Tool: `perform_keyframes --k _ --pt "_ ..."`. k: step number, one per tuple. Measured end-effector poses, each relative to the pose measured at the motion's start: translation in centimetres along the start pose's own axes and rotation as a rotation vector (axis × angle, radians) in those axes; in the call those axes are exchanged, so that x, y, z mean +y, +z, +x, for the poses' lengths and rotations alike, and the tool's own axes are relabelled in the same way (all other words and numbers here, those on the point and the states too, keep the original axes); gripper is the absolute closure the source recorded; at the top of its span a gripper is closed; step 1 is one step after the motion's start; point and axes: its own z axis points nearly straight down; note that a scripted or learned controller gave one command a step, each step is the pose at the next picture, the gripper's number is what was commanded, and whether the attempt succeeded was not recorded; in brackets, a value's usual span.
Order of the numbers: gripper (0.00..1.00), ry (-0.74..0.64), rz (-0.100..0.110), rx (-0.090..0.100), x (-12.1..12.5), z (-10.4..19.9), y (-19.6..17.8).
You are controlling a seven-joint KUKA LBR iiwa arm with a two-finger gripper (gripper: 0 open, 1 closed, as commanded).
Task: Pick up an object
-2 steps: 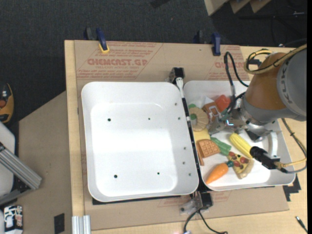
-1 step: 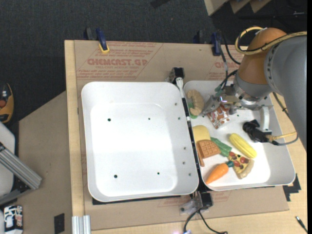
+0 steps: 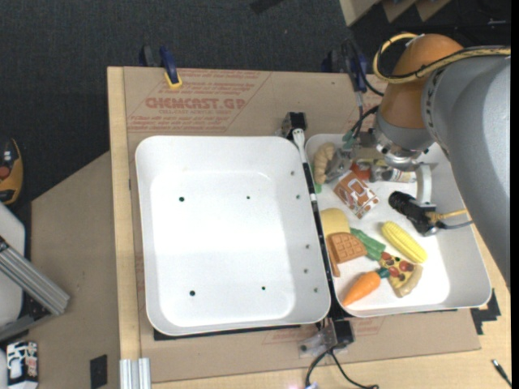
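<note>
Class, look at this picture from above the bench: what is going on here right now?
A grey robot arm with an orange band reaches in from the right over the right bin, which holds toy food: a carrot, a corn cob, a waffle, a pizza slice and a small red-and-white box. Its gripper sits low at the far end of that bin, near the box. Nothing visibly lifted yet. The left bin lies beside it.

left bin (image 3: 162, 217) open for passage, right bin (image 3: 462, 286) crowded (toy food (image 3: 381, 250) throughout), arm (image 3: 454, 96) overhead
</note>
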Motion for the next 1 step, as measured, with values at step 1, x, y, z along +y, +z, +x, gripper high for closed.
perform_keyframes --k 1 --pt "1.00 0.000 -0.001 0.000 -0.02 -0.05 -1.12"
